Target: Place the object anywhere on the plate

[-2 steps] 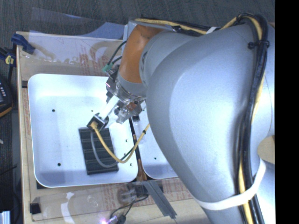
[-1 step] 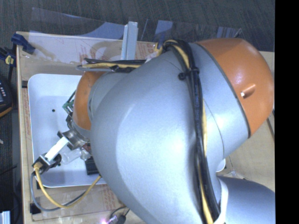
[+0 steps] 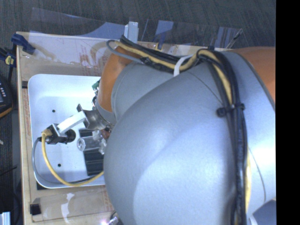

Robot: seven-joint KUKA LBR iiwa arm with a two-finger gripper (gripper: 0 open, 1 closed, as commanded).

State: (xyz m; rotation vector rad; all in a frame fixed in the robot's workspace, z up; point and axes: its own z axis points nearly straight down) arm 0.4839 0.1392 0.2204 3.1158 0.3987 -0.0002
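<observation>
Arm (image 3: 187, 139) blocks most of our view. Gripper (image 3: 91, 146) low over left bin (image 3: 40, 88); we cannot tell its state. Plate, object hidden; progress unclear.

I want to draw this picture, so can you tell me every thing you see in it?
bin: one, white, at the left on the bench.
bench: one, pale wood, around the bin.
clamp: one, blue, at the bench's top left corner.
carpet: one, dark grey, beyond the bench.
cable: one, yellow, looping over the bin's near side.
arm: one, grey with an orange band, covering the middle and right.
gripper: one, black and silver, over the bin; fingers too hidden to judge.
</observation>
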